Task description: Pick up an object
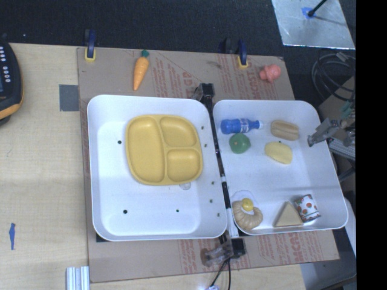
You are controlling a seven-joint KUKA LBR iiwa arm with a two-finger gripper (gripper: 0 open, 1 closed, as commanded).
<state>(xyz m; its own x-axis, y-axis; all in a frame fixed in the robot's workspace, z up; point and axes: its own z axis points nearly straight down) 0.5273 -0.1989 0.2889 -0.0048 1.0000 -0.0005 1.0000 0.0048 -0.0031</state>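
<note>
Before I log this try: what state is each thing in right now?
gripper: at the right bin's right rim, holding nothing visible
blue bottle: lying on its side
green ball: resting below the bottle
yellow tray: flat in the left bin
mug: tipped over
carrot: lying outside the bins

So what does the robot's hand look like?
Just its tip pokes in at the right edge of the camera view: the gripper is grey metal with thin pointed fingers, joined to a blocky grey piece. The picture is too blurry for more detail.
</note>
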